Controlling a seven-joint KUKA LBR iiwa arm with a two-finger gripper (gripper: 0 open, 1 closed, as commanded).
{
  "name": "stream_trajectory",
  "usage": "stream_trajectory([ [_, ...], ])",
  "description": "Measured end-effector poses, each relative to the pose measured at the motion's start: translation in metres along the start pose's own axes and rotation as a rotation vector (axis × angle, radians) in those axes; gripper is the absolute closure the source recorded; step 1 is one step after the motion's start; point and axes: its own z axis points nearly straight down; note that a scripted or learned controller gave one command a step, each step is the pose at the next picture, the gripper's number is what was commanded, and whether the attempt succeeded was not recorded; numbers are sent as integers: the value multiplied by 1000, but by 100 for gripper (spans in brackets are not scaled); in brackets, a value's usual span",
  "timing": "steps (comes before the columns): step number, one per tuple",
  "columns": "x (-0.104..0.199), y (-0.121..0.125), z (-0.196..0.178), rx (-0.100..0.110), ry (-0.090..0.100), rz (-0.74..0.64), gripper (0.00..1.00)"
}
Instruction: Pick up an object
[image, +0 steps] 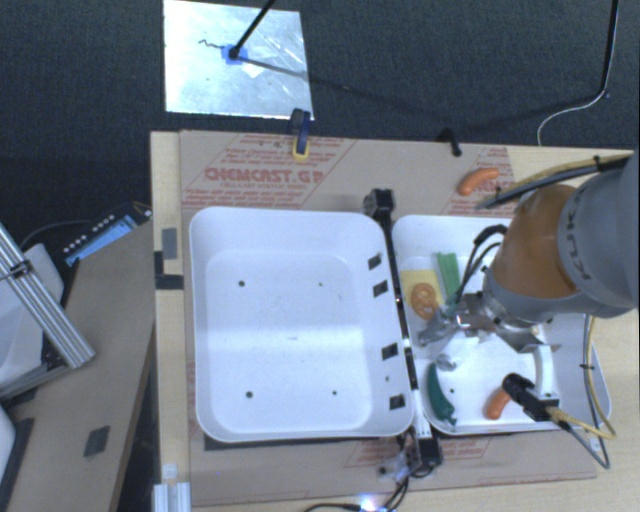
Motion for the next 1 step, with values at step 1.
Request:
stream_trajectory([
  [1, -5, 71, -5, -17, -4, -7, 0],
])
